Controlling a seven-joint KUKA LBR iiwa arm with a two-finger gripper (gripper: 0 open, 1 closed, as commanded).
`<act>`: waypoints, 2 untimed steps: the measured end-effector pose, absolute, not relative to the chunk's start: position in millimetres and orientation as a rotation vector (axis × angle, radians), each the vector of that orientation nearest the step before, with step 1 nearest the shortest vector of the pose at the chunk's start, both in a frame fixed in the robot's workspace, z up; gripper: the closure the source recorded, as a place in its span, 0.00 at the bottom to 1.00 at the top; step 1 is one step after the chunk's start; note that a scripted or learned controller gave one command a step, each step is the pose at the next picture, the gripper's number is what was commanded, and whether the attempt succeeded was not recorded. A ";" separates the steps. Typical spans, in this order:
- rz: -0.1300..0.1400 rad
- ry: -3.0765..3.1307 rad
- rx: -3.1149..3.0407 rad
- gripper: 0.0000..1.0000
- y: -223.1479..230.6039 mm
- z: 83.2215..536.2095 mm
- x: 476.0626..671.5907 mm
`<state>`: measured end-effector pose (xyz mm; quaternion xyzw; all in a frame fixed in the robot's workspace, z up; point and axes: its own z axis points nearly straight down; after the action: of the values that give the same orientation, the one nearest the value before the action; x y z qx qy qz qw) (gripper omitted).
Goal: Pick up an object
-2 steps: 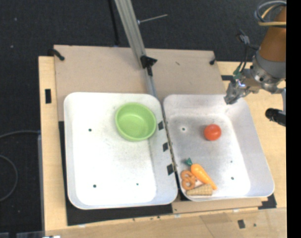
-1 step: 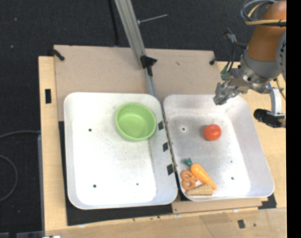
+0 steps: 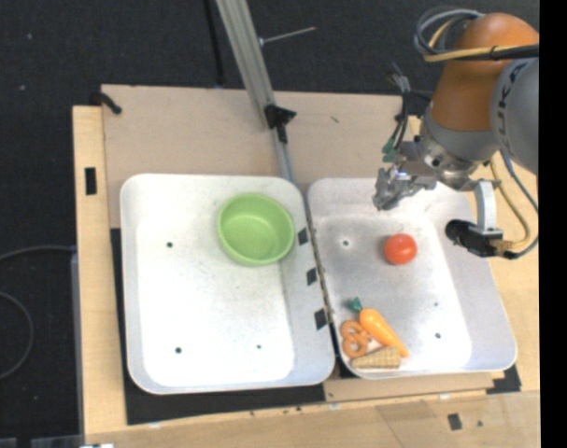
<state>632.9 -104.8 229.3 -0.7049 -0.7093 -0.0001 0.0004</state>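
Green bowl (image 3: 256, 229) in the left bin (image 3: 152, 278), tomato (image 3: 401, 248) mid right bin (image 3: 470, 325), carrot (image 3: 380, 329) and pretzel (image 3: 355, 341) lower down, gripper (image 3: 391, 194) hovering above, grip impossible to tell.

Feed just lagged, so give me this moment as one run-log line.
pincer: over right bin, far side, holding nothing seen | tomato: loose, right bin | carrot: near corner | bowl: left bin

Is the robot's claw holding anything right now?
No, nothing is between its fingers. The gripper hangs over the back of the right bin, apart from the tomato below it.
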 end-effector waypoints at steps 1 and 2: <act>-0.002 -2.228 -2.214 1.00 -63.6 231.0 618.3; -0.001 -2.224 -2.217 1.00 -19.8 241.8 607.2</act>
<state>607.2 -19.8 241.8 -0.7060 -0.7082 -0.0003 0.0006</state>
